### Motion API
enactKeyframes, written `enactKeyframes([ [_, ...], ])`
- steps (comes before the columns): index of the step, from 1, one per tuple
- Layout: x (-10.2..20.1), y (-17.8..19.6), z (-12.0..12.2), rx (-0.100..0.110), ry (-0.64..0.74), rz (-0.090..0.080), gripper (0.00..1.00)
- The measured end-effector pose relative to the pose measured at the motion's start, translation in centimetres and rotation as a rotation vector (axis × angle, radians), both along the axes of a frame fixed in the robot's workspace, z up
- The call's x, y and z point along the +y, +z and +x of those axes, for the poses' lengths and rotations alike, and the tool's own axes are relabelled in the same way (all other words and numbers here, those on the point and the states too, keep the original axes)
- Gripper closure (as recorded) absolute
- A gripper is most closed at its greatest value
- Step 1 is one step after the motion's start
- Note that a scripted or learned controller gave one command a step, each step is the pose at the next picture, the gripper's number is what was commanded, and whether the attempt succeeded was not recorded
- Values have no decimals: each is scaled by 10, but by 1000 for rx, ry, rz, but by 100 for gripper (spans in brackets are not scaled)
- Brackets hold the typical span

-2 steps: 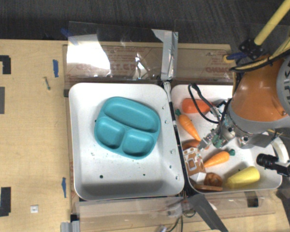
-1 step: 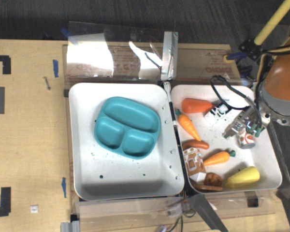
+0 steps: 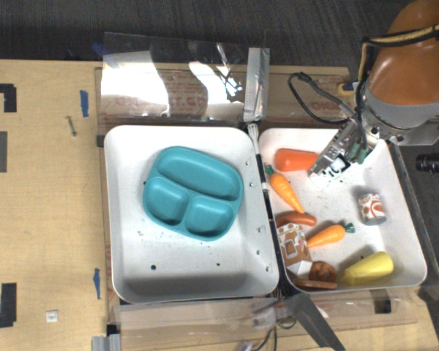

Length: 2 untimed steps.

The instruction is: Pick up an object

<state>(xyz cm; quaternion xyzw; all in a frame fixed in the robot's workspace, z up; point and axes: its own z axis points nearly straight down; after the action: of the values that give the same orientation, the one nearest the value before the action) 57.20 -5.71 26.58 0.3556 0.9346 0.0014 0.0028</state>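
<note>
Two white bins: left bin (image 3: 124, 218) with teal divided tray (image 3: 193, 192) at centre. Right bin (image 3: 404, 218): toy carrot (image 3: 284, 188) near left edge, gripper (image 3: 331, 163) hovering near far edge, opening indiscernible.

Pale wooden bench (image 3: 44, 218) with black tape marks, dark carpeted floor (image 3: 168, 6) beyond, glare on clear plastic sheet (image 3: 175, 82).
</note>
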Motion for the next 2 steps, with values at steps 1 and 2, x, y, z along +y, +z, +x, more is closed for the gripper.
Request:
enactKeyframes([
  [1,38,-24,43,2,12,0,100],
  [2,68,6,62,-2,-115,0,100],
])
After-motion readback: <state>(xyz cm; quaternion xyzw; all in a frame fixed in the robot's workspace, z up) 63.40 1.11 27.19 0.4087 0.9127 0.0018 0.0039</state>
